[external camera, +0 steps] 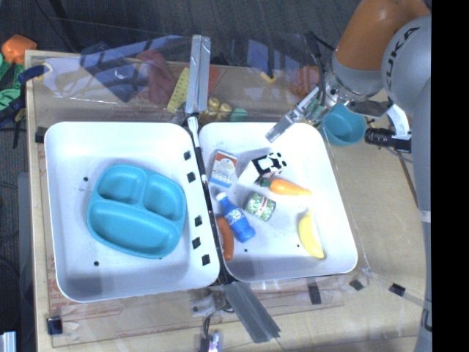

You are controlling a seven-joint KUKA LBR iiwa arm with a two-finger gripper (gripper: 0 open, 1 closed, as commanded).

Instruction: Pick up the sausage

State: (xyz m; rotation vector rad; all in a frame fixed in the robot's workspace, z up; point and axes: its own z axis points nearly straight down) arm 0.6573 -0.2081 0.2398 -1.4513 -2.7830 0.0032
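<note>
Grey arm (396, 46) slanting, claw (282, 129) above right bin's (333, 196) far rim

We take this for a robotics lab, not a home or a shop. A grey industrial arm (399, 42) with an orange band reaches in from the right over a wooden surface (381, 299) that carries two shallow white bins (62, 196) side by side, joined along the middle by a row of black clips (198, 218). Clear plastic panels (132, 72) stand along the far edge like a guard. The right bin holds toy food and small packages, such as a plastic banana (311, 235) and carrot (289, 188), the kind of props we see in grasping trials. Dark carpet (146, 6) lies beyond the surface.
</note>
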